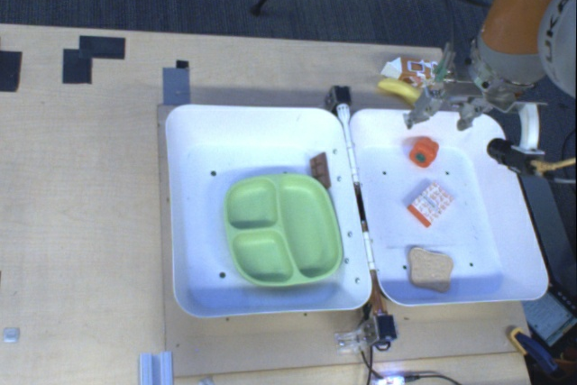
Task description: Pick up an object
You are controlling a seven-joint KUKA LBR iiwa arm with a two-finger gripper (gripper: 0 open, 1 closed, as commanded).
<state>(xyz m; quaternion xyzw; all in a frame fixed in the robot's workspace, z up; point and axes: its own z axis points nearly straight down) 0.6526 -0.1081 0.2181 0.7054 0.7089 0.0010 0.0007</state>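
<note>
On the left of the worktop (81, 194) we see the left bin (194, 149), where a green divided plate (284, 230) lies flat near the middle and a small brown piece (319, 165) sits just beside the plate's far right corner; both lie loose, as things dropped in for picking would. Across the divider, the right bin (505, 221) holds three likely targets, well apart from one another, which we judge leaves room for the jaws around each. The tan bread-like slice (431, 269) lies flat near the front wall. The red-and-white packet (430, 203) lies flat mid-bin, its long axis slanting from front-left to back-right. The orange cup-like object (423, 151) sits at the back, too small for us to tell which way it points. Above and just behind it hangs the gripper (444, 110), its jaws apart and holding nothing; we judge the orange object the nearest pick.
</note>
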